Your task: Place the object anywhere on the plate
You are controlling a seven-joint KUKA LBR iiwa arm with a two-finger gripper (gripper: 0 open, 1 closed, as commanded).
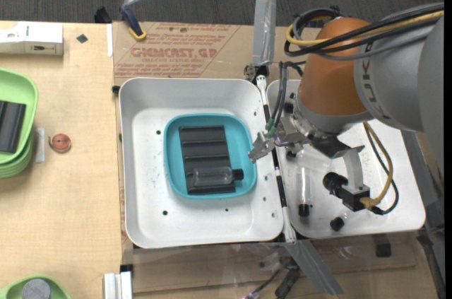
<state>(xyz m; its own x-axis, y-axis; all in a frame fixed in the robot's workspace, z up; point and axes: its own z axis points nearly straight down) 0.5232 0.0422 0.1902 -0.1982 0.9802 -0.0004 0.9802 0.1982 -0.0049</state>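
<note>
Showing 1 gripper (263,147) poised at the right rim of the left bin (141,220), its opening and load impossible to tell, while the black ribbed object (203,149) lies flat on the teal plate (171,149), suggesting placement is complete.

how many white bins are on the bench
2: the left white bin holds the teal plate; the right white bin lies under the arm, which hides part of it.
</note>
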